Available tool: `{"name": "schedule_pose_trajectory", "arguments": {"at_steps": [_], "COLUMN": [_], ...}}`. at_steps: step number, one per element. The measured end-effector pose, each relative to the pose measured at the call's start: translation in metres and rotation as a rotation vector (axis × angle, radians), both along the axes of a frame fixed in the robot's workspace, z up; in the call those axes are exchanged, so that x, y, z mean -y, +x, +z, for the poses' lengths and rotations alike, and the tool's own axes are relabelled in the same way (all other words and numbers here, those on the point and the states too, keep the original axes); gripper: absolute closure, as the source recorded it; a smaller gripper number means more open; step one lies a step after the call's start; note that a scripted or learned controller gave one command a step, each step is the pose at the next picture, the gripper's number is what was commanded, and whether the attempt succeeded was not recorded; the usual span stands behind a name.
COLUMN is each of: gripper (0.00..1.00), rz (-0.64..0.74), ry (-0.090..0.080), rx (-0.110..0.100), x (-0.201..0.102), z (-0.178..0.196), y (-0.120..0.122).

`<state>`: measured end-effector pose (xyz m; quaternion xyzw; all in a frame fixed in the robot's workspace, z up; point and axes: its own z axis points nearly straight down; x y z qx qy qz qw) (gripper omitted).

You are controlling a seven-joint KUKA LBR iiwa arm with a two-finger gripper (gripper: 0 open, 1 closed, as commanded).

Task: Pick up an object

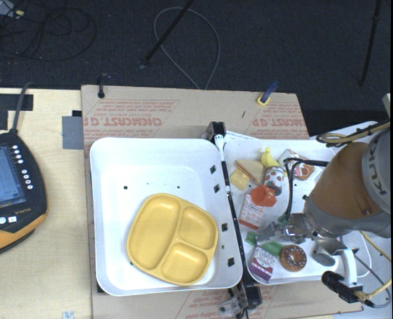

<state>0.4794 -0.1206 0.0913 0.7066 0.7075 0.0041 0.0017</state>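
one chocolate donut (293,258) in right bin (376,241) among small items; one yellow divided tray (172,238) in left bin (117,158); gripper (286,230) above clutter, claw state unclear.

Single fixed camera, mounted above the bench, looking down at a slant. Both white bins sit in the lower half of frame: left bin (110,171) just left of centre, right bin (239,141) beside it toward the right. Top of frame takes in dark floor with cables (183,25) beyond the bench. Left edge catches a teach pendant (7,191). Arm (349,191) enters from the right, over the right bin. Medium range; no second view to overlap.
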Motion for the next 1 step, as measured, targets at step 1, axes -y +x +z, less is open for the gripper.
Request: {"name": "schedule_pose_trajectory", "arguments": {"at_steps": [1], "gripper": [0.00], "rz": [-0.003], "ry": [0.000], "rx": [0.000], "x": [0.0012], "z": [-0.0001], "y": [-0.0004]}}
